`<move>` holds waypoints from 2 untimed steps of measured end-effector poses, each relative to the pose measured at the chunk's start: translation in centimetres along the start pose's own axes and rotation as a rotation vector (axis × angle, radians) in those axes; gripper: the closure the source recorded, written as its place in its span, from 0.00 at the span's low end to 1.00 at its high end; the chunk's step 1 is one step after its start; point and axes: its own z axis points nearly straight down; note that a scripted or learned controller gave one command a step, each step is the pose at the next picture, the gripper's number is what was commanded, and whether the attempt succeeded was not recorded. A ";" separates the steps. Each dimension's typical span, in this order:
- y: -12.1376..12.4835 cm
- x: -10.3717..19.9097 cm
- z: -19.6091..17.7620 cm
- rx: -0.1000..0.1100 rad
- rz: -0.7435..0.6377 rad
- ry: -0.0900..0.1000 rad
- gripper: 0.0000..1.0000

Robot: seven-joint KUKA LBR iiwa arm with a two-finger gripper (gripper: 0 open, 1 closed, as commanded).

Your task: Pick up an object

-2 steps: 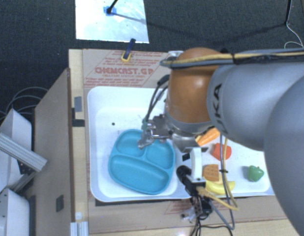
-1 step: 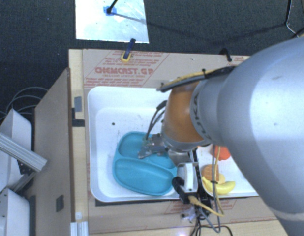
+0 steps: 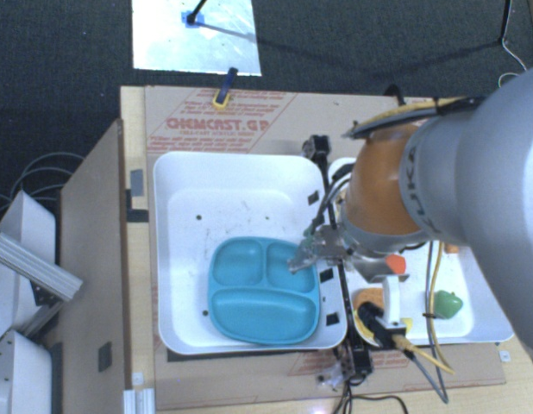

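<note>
One camera sits high above the brown wooden bench and looks down at a slant, so the far edge of the bench lies near the top of the picture. It is far enough to take in the whole left shallow white bin and some dark floor around. The big grey arm with the orange band is close to the camera and covers much of the right shallow white bin.

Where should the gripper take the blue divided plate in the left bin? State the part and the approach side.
Grip the blue divided plate by its raised outer rim, probably the right edge, which lies nearest the gripper. It lies flat in the left bin, so come from above with one finger inside a compartment and one outside. That edge sits close to the bin wall, so clearance looks tight.
</note>
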 end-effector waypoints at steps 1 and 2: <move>-1.0 3.3 -0.7 0.002 0.001 0.004 0.00; -1.5 -5.5 -13.4 -0.015 0.006 0.002 0.00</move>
